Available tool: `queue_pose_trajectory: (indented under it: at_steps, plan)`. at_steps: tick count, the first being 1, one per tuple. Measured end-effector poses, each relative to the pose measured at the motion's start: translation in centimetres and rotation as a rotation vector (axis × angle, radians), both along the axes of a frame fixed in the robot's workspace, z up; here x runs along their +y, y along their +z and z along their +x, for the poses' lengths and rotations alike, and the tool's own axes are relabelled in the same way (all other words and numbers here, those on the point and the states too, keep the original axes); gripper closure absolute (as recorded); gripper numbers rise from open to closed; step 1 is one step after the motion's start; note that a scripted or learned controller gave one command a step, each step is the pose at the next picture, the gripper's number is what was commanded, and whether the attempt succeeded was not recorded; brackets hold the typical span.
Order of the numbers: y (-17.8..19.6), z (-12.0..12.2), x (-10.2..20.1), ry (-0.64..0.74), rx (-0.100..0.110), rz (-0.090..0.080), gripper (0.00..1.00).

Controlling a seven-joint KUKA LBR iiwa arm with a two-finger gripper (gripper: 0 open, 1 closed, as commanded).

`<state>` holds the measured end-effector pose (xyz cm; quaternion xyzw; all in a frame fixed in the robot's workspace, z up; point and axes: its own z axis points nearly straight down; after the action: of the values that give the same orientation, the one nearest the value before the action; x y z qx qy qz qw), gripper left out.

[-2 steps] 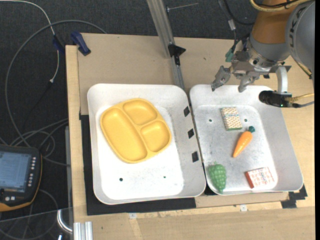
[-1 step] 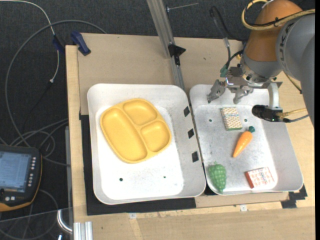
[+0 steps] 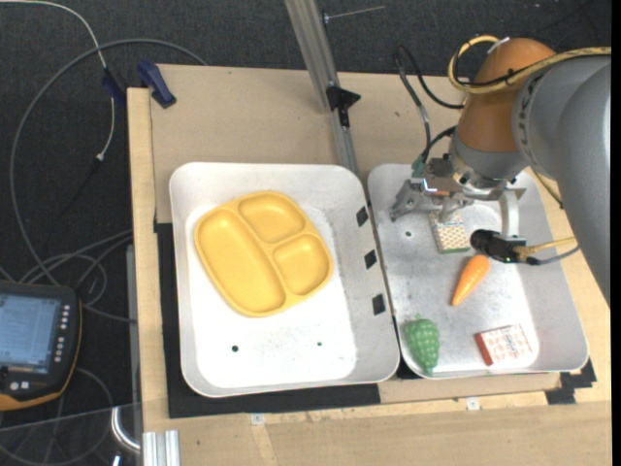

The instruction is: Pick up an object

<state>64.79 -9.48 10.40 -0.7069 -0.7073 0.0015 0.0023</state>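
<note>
Hovering over the far part of the right bin (image 3: 543, 352), the end effector (image 3: 449, 205) is sitting just above a small speckled tan block (image 3: 451, 235); whether anything is between its parts, or how it is set, I cannot tell from this slanted view, since the wrist is covering it.

The task is naming no particular thing, so judging the likeliest target: the speckled block, lying directly under and just nearer the camera than the end effector, touching or almost touching it. It is looking like a light, sponge-like or foam piece, soft and squashy, not fragile, probably grippy rather than slippery. Taking it across its short sides looks best.

Other candidates, all placed relative to that block: a toy carrot (image 3: 470, 278) is lying just beyond the block toward the near rim, tilted, tip pointing down-left. It is looking like light rigid plastic, smooth and tapered, so likely to slide out; gripping across the thick orange middle seems safer. A green leafy toy vegetable (image 3: 422, 343) is lying well apart, at the near-left corner of the same bin; bumpy, light. A small red-and-white box (image 3: 505, 344) is lying well apart near the near rim; flat, stiff, light, hard to get under.

A yellow divided plate (image 3: 262, 251) is sitting in the left bin (image 3: 194, 357), well apart from the block.
</note>
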Motion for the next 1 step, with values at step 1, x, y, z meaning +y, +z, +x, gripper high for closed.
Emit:
queue_pose_trajectory:
  at_steps: [1]
  plan:
    - [1.44, 0.20, 0.03, 0.000, -0.007, 0.000, 1.00]
